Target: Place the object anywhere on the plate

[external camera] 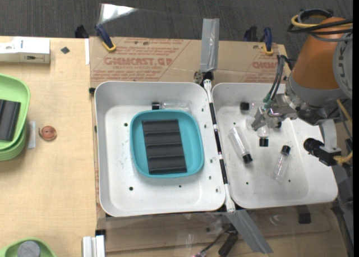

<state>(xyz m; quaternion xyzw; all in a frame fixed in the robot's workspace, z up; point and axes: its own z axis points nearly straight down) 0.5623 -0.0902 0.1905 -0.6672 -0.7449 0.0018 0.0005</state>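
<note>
A teal plate (193, 138) with a black ridged insert (164, 146) lies in the middle of the left bin (112, 155). Several small clear vials with black caps lie in the right bin (314, 188): one (239, 142) at its left, one (280, 161) toward its right, and a small one (263, 137) directly below my gripper (263, 124). A loose black cap (244, 106) sits near the bin's back. My gripper hangs low over the right bin's middle, and its body hides whether it touches the small vial. Another clear vial (164, 106) lies in the left bin behind the plate.
The ridge where the two bins meet (216, 138) runs between the plate and my gripper. A cardboard sheet (146, 59) with clamps lies behind the bins. On the wooden bench at the left are a green tray (17, 99), a small round disc (48, 133) and a white box (25, 50).
</note>
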